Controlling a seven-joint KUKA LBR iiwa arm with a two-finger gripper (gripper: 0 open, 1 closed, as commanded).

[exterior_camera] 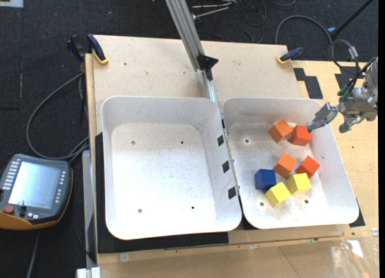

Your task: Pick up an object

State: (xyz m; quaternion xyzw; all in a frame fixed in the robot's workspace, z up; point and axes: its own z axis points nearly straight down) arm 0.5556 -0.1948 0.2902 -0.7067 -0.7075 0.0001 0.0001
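- Tabletop (156,66): pale board carrying two shallow white bins side by side; my arm reaches in from the right of the view
- Left bin (120,150): speckled floor, nothing for me to take there
- Right bin (337,198): holds all seven candidate cubes, clustered toward its far and right parts
- My pincer (334,118): poised at the right bin's far right rim, its two fingers spread apart with nothing between them; one finger tip lies just beside the red cube
- Red cube (301,135): nearest target, touching or nearly touching an orange cube (280,130) on its left
- Lower cluster: orange cube (286,163), second red cube (309,165), blue cube (264,179), yellow cube (299,183) and second yellow cube (277,194), packed close together
- Step in hand, as I judge it: approach before grasp. To do it well I should centre both fingers over the nearest red cube, align them with its free faces rather than the side facing the orange neighbour, descend straight, and close only once the cube sits squarely between them; a skewed descent would likely push it away
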